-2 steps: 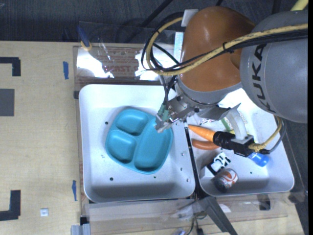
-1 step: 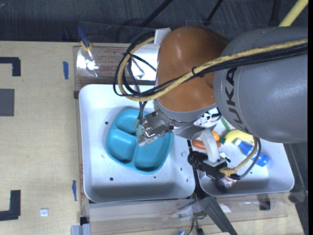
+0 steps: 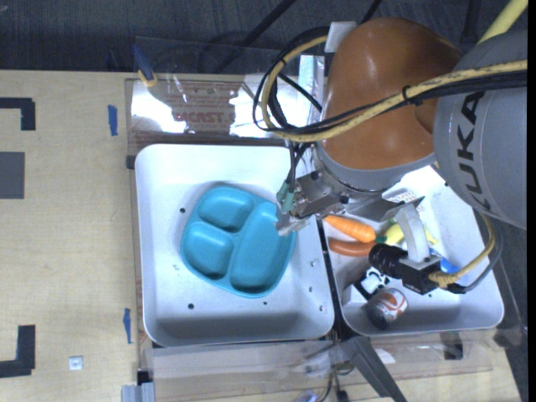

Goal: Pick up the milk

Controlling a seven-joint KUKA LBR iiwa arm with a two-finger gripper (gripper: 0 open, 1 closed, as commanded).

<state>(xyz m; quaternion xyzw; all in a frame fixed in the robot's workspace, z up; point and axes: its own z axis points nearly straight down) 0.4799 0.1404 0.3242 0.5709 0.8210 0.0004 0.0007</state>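
My gripper [image 3: 289, 214] hangs over the dividing wall between the two bins, its tip at the right rim of a blue divided plate [image 3: 234, 239] in the left bin [image 3: 159, 224]. A white carton-like item [image 3: 413, 223], possibly the milk, lies in the right bin [image 3: 477, 304], partly hidden under the arm. It is well to the right of the gripper. Nothing shows between the gripper's tips.
The right bin also holds an orange carrot [image 3: 352, 227], a yellow item [image 3: 394, 235], a black-and-white object [image 3: 374, 281] and a small round can [image 3: 387, 307]. The arm's large grey and orange body [image 3: 394, 99] covers the top of the right bin. Cables loop above.
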